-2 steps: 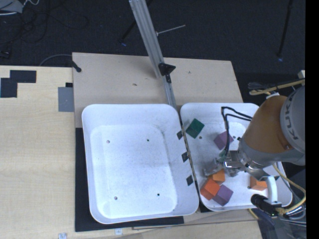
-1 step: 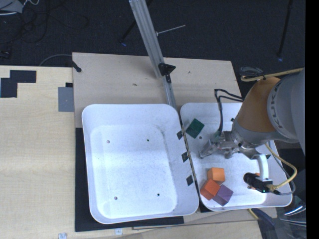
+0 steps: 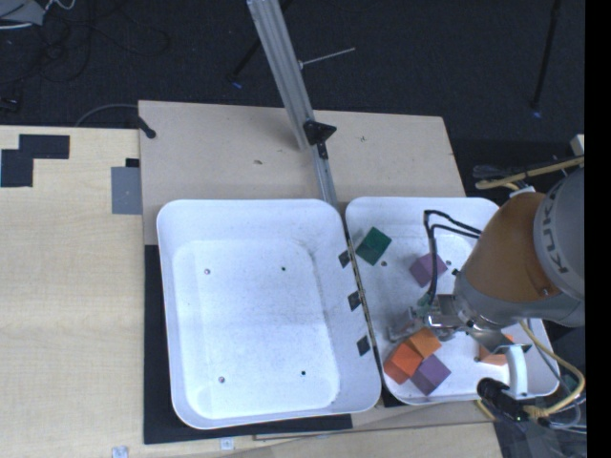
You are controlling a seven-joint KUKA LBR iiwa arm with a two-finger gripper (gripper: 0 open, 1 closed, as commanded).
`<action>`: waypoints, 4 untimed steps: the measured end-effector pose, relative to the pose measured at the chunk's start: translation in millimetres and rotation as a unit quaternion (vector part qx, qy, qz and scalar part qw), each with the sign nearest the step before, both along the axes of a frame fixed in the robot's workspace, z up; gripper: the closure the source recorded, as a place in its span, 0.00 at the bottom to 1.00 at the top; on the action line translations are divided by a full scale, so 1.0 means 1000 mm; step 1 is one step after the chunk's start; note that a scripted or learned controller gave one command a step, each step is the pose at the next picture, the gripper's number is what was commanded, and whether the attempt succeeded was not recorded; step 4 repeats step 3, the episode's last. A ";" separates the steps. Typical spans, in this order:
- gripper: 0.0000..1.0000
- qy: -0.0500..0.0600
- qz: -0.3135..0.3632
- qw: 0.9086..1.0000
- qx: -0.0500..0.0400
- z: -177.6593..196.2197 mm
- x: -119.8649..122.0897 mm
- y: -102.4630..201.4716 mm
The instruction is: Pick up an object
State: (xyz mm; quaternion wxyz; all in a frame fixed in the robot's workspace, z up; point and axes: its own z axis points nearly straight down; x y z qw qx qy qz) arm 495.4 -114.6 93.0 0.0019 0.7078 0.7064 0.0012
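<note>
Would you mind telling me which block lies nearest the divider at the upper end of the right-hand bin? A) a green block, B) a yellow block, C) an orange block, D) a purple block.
A: the green block sits by the divider in the upper part of the right bin, while the orange block lies lower, near the gripper.

Arm (image 3: 573, 246): grey casing, rounded, dark lettering partly seen at 3 o'clock. Orange band (image 3: 506, 256) above wrist, broad, domed. Black cable (image 3: 449, 225) looped at 10 o'clock of band. Gripper (image 3: 430, 318): small metallic parts, detail blurred.
</note>
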 end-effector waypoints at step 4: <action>0.00 -0.008 0.000 1.000 -0.001 0.023 0.130 -0.081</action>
